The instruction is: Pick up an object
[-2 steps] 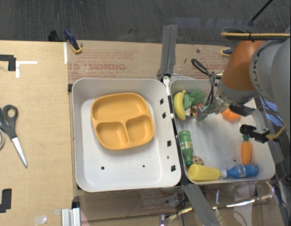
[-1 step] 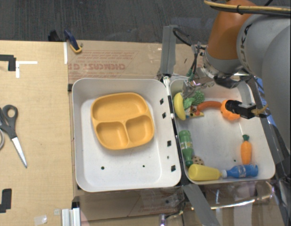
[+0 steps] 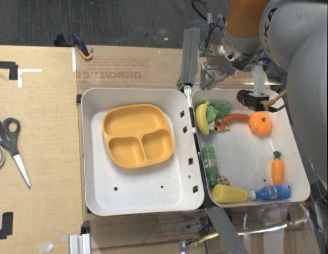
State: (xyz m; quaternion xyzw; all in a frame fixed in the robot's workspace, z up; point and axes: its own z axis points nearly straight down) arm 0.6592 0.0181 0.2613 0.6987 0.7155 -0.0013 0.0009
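At upper right of the frame, the gripper (image 3: 210, 78) hangs over the right bin's (image 3: 248, 160) top left corner, near the banana (image 3: 202, 119); finger state: cannot tell.

Claw (image 3: 209, 80) hovers above banana (image 3: 202, 119) in right bin (image 3: 299, 157).

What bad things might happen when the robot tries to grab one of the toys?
1. The gripper hangs over the right bin's back left corner, where the banana, the green toy and the sausage are crowded together. It might pinch two at once or knock one aside.
2. The banana lies against the bin wall, so a finger may hit the rim.
3. The round orange might roll if bumped.
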